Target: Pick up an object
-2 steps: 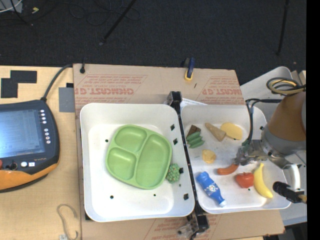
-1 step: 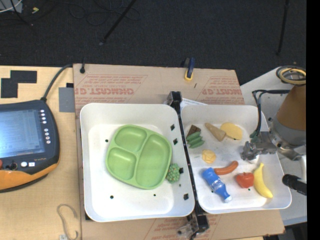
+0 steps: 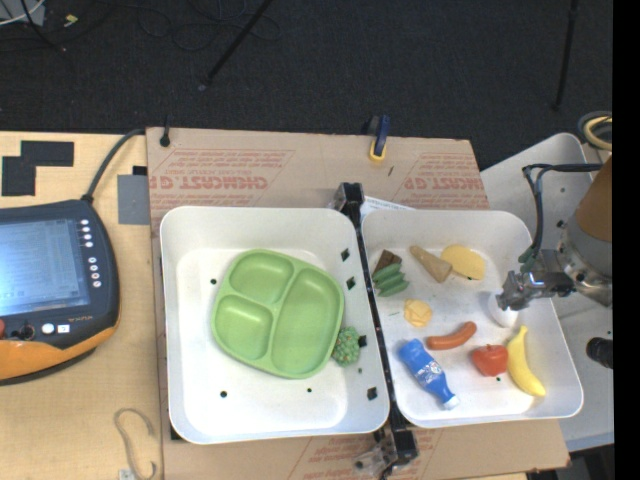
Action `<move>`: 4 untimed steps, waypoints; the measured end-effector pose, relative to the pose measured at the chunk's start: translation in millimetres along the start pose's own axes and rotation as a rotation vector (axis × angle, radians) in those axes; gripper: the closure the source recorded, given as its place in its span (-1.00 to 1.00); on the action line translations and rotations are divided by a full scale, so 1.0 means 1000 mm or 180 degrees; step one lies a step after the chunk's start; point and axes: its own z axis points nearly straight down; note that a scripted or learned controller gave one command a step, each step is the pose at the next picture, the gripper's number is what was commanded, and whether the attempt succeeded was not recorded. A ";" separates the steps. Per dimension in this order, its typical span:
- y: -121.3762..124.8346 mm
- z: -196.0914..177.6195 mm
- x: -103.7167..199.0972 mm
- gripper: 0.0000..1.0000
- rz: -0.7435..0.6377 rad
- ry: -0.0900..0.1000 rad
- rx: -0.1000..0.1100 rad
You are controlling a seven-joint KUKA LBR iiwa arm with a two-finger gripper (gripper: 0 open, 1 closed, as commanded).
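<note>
Leftmost, a teach pendant (image 3: 50, 278) with a lit screen lies on the bench, well apart from the bins. Next, the left bin (image 3: 190, 408) holds a green divided plate (image 3: 280, 313), tilted slightly, with a small green bumpy toy (image 3: 347, 346) touching its right edge. Across the divider, the right bin (image 3: 560, 398) carries the loose objects: a dark brown piece (image 3: 387, 263) over a green pod (image 3: 391, 283) at the far left, a tan cone (image 3: 432, 264) just beside a yellow lemon shape (image 3: 465, 262), a small yellow lump (image 3: 417, 314), an orange sausage (image 3: 451, 336), a blue bottle (image 3: 427, 371) near the front, a red piece (image 3: 489, 359) and a banana (image 3: 523, 363) beside it. The gripper (image 3: 513, 301) hangs at the bin's right side, just far of the banana; whether it is open or grips anything cannot be told.
</note>
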 end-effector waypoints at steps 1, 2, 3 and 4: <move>0.000 -0.038 -0.001 1.00 -0.0004 0.0000 -0.0002; -0.002 -0.042 0.053 1.00 -0.0013 0.0010 0.0014; 0.013 -0.047 0.102 1.00 -0.0015 0.0007 0.0010; 0.012 -0.048 0.149 1.00 -0.0010 0.0007 0.0017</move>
